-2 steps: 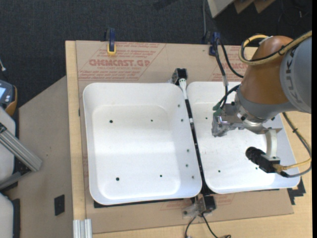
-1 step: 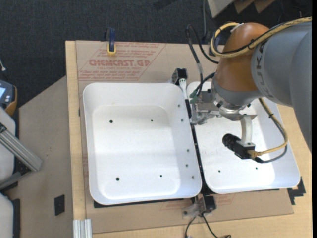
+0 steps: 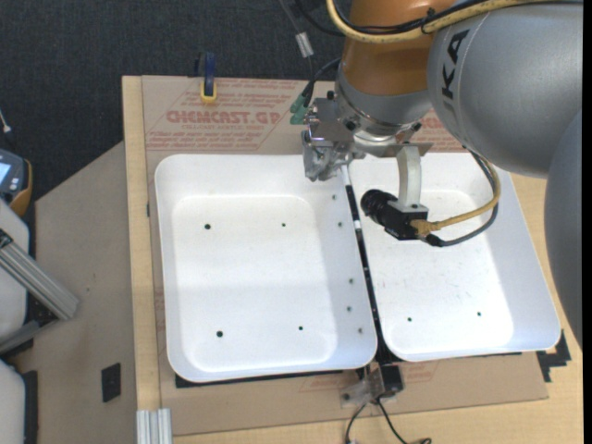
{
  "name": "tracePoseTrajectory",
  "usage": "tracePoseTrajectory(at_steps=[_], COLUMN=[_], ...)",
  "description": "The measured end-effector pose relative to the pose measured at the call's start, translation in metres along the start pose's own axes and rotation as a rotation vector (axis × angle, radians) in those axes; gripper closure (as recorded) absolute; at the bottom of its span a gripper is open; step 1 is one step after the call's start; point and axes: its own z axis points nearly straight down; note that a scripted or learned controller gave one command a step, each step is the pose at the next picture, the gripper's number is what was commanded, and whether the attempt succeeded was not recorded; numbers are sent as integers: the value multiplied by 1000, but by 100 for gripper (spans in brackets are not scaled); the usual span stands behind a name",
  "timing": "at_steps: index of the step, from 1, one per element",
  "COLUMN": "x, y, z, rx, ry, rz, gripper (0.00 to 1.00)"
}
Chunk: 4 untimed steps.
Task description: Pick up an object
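My gripper (image 3: pixel 322 163) hangs below the grey and orange arm (image 3: pixel 407 35), over the far end of the ridge where the two white bins meet. It is a small metal piece seen from above, and nothing shows in its grasp. The left bin (image 3: pixel 250 276) shows a bare white floor with small black dots. The right bin (image 3: pixel 462 285) also shows white floor, and the arm covers its far part. A black unit with a yellow cable (image 3: pixel 396 215), fixed to the arm, hangs over the right bin.
Both bins rest on a cardboard sheet with red print (image 3: pixel 222 114). A blue clamp (image 3: pixel 208 77) grips its far edge, and a small clamp (image 3: pixel 375 385) sits at the near edge. Grey equipment (image 3: pixel 28 276) stands off the bench to the left.
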Motion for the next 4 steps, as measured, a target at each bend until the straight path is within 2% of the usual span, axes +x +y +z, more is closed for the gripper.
tracePoseTrajectory(at_steps=[1,2,3,4], x=[8,43,-1,64], y=[-55,-83,-83,-38], z=[-40,-70,-23,-45], rx=[12,10,23,9], ry=[-3,-2,-8,-3], rz=[9,7,18,6], gripper=[100,100,100,100])
